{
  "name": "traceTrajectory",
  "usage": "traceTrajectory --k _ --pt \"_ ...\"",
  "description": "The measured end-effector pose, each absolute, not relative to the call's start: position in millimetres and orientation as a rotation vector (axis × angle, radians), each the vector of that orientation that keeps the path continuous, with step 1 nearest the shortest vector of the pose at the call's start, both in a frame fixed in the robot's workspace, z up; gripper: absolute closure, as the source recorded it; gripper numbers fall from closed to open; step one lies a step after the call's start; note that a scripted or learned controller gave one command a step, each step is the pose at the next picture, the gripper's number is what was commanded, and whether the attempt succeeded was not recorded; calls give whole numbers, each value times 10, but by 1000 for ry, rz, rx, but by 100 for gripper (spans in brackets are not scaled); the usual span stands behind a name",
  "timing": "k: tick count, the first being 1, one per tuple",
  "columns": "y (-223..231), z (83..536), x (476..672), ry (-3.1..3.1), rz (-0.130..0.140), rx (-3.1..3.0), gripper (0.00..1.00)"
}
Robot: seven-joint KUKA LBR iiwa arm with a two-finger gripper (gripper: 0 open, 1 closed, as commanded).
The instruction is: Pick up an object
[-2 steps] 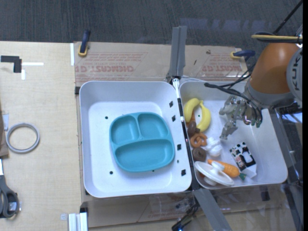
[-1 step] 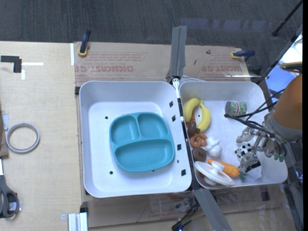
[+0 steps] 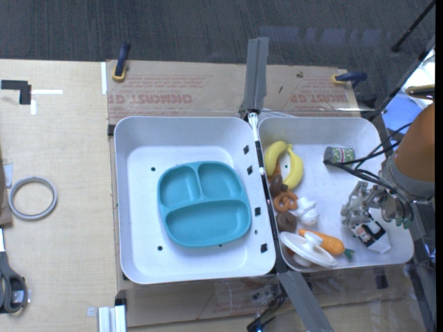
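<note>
Far left on the bench point(image 3: 62, 254), a grey ring point(image 3: 31, 198) is lying flat, with scissors point(image 3: 10, 289) sitting near the lower edge. Moving across, the left bin point(image 3: 131, 206) is carrying a teal divided plate point(image 3: 205, 203), three compartments facing up, sitting roughly in the bin's middle. Over the divider now, and the right bin point(image 3: 315, 133) is looking crowded along its left wall: a yellow banana point(image 3: 286, 163) is curving at the top, a brown pretzel-shaped piece point(image 3: 284, 202) is lying just below it, something white point(image 3: 305, 211) is resting beside that, and an orange carrot point(image 3: 326, 241) with a green tip is lying across a white dish point(image 3: 306, 252) at the bin's near corner. Up toward the back wall, a small green can point(image 3: 340, 155) is lying on its side. At the right end the tool point(image 3: 361, 213) is hanging low over the bin floor, its metal parts a blur, so whether it is parted or closed I cannot tell. Just below it, a small black and white object point(image 3: 369, 233) with a red mark is sitting on the bin floor, close to the tool; whether they are touching is not clear.
</note>
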State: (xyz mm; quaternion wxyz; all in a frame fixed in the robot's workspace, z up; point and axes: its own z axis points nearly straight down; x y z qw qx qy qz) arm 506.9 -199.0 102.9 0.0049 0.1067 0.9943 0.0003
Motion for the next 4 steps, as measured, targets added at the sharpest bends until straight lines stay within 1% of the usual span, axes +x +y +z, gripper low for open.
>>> traceTrajectory --k 1,2,3,4 --pt "-1994 1025 5063 3116 0 334 0" --pt "-2017 944 4828 3072 1 588 0" --pt "-1359 922 4875 3070 0 655 0" --pt "-1044 934 4780 3039 -20 755 0"
